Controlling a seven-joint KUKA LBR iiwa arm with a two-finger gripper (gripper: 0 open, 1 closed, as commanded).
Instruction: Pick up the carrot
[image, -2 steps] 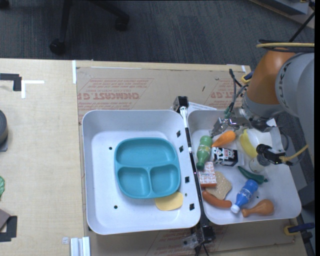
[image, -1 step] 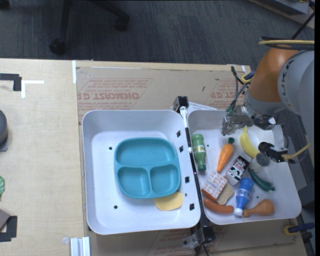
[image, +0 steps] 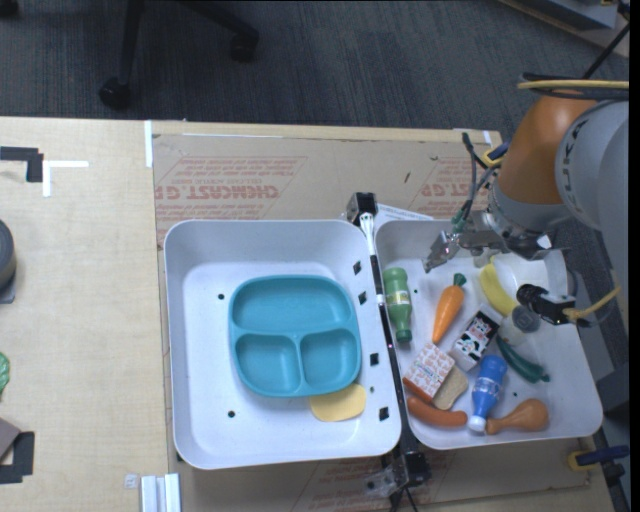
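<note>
We see the arm (image: 585, 150) cut off at the picture's right edge. It covers part of the banana (image: 497, 287) near the right bin's (image: 590, 385) far edge.

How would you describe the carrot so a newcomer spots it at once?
Look in the right-hand white bin, upper middle, just below the gripper. The carrot lies right of the green bottle. It is the one orange, tapered piece with a green top.

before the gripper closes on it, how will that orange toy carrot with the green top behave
The orange toy carrot with the green top looks like smooth moulded plastic, so probably stiff, light and a bit slippery. Its round, tapered body may roll or pivot if nudged. It lies clear of the green bottle, so a push would probably move it alone.
</note>
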